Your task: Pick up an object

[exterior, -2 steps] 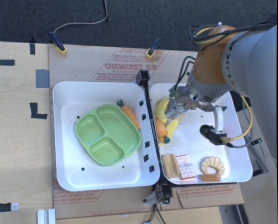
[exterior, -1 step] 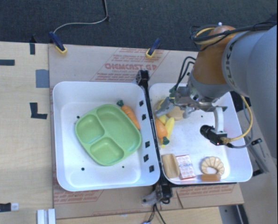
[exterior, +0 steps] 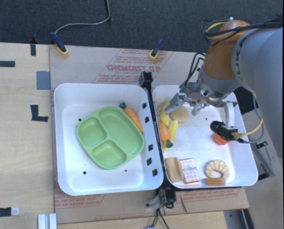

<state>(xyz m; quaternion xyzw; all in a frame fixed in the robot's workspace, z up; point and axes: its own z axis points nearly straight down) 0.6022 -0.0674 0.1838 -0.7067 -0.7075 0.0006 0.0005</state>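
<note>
A: Well, nearest first, in the right-hand shallow white bin [exterior: 199, 144]: a tan slice of bread [exterior: 173, 169], a pink-and-white printed packet [exterior: 189, 170] touching it, then a golden curled pastry [exterior: 216, 168] towards the front right corner.

B: And in the left-hand shallow white bin [exterior: 70, 109]?

A: A light green three-compartment plastic plate [exterior: 110, 136], lying flat, with an orange toy carrot [exterior: 132, 119] against its far right rim.

B: Back over the divider, further in?

A: A small orange-red piece [exterior: 221, 140] off to the right, alone on bare white. Beside the dividing wall, a yellow banana-shaped toy [exterior: 169, 126] against a rounder orange piece [exterior: 164, 134].

B: Task's thing?

A: Closest to the arm: a beige round lump [exterior: 179, 114], just beyond the yellow banana-shaped toy and touching it, in the far left part of the right-hand bin.

B: Fingers?

A: Gripper [exterior: 185, 108] right over that lump; metal fingers [exterior: 172, 105] spread apart, one to either side, gripping nothing. Hard to tell whether touching the lump.

B: Farthest?

A: Brown cardboard sheet [exterior: 108, 66] over the worktop [exterior: 13, 128], with yellow-and-blue clamps [exterior: 59, 44] at its far edge.
</note>
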